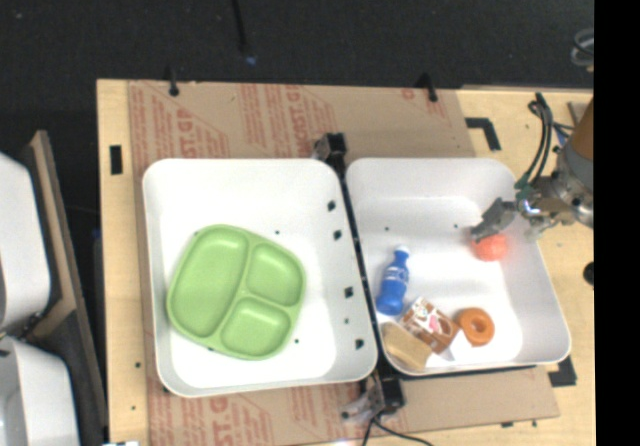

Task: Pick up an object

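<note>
The hand [497,220] is over the right bin [530,309], just above a small red-orange ball [491,248]. I cannot tell if it is released or clenched. A blue bottle [394,282] lies near.

Right bin [440,184] contents: small blue bottle [394,281] with white label, lying tilted, cap toward far side, near the left wall. Red-orange ball-like object [490,248] at right wall. Orange ring-shaped piece [476,326] near front right. Red-white packet [432,323] touching a tan block [405,345] at front.

Green divided plate [236,292] in left bin [160,196]; cardboard [230,119] beneath, seemingly.
</note>
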Robot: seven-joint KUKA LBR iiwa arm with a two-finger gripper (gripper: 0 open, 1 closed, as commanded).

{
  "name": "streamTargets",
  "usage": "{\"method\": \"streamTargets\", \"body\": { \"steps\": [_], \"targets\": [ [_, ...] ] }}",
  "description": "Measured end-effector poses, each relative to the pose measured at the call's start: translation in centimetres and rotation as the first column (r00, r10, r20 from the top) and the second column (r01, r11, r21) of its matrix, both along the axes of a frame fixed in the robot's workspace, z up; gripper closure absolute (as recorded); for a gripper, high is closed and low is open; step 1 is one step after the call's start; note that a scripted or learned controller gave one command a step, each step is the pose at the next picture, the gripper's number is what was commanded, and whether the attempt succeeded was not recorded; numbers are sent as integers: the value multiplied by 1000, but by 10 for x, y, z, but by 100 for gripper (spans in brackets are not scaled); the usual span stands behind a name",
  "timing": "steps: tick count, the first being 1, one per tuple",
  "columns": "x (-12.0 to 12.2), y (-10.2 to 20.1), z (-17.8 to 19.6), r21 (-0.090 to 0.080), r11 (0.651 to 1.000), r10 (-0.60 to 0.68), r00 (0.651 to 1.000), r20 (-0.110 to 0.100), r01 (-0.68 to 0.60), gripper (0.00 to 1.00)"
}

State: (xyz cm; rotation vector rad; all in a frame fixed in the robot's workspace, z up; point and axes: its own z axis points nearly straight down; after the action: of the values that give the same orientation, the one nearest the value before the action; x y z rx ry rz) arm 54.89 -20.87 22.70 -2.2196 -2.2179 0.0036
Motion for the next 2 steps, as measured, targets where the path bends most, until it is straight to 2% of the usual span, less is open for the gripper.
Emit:
{"method": "streamTargets", "body": {
  "steps": [2],
  "targets": [
    [-3, 15, -92, 0, 1000, 0, 1000, 1, 0, 0]
  ]
}}
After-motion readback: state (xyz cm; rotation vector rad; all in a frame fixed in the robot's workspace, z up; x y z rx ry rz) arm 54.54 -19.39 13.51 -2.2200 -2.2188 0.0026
